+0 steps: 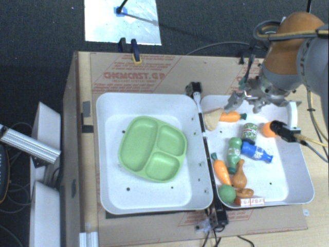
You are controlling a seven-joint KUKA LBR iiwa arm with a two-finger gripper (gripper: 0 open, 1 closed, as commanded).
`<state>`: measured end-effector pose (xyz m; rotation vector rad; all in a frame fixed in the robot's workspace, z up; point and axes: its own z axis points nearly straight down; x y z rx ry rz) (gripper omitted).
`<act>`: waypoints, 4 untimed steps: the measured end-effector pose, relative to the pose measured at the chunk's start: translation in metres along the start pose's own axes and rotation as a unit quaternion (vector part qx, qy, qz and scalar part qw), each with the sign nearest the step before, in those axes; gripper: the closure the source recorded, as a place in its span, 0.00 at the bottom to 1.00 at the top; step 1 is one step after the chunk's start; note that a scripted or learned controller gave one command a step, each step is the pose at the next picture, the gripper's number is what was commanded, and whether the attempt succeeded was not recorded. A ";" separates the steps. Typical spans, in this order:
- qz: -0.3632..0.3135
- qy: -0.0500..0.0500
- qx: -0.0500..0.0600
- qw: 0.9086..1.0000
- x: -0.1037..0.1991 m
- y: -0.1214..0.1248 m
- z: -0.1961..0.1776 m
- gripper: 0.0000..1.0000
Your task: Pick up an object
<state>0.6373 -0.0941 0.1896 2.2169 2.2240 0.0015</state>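
Orange is the colour to check first: your end effector (245,95) hangs over the far edge of the right bin (300,176), and a small orange carrot (230,117) lies just beside it toward the near side, not between its fingers. You cannot tell from this view whether those fingers are spread or pressed together. The right bin also carries a tan wedge (211,120) at its far left corner, a green can (250,132), a blue bottle (256,153), a green bottle (234,151), a second carrot (222,172), a brown drumstick (239,175), a green round fruit (227,193) and an orange ball (267,129). The left bin (115,199) holds a green divided plate (152,148) near its centre.
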 end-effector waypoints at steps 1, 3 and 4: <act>0.000 0.000 -0.001 1.000 -0.038 -0.026 0.088 0.00; -0.001 -0.001 0.001 1.000 -0.025 0.024 0.095 1.00; -0.001 0.001 -0.003 1.000 0.057 0.033 -0.043 1.00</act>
